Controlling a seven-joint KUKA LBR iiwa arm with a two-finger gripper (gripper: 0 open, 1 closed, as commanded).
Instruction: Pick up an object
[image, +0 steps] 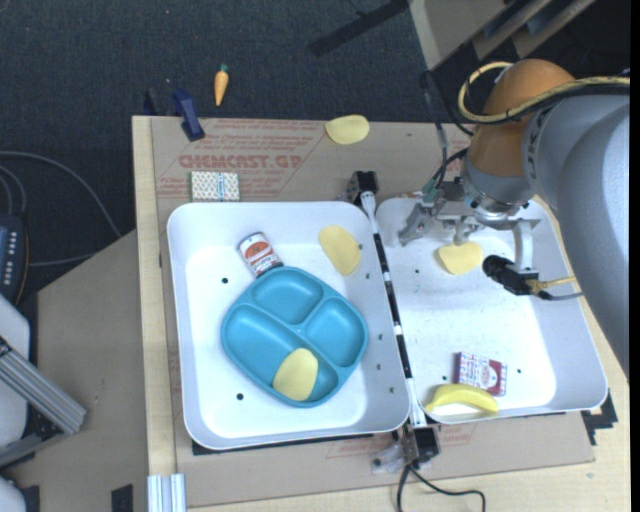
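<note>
Plate (262, 335) in left bin (190, 300); banana (462, 400) in right bin (560, 370).

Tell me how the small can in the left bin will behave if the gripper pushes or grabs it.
The can lies on its side on the flat bin floor, so a push would probably roll it. Its rounded, seemingly hard body may slip between two fingers unless gripped squarely. It looks small, so likely light.

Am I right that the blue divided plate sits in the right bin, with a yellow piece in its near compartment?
Not quite. The camera view shows the blue divided plate in the left bin, not the right bin. The rest holds: a yellow piece lies in its near compartment.
</note>
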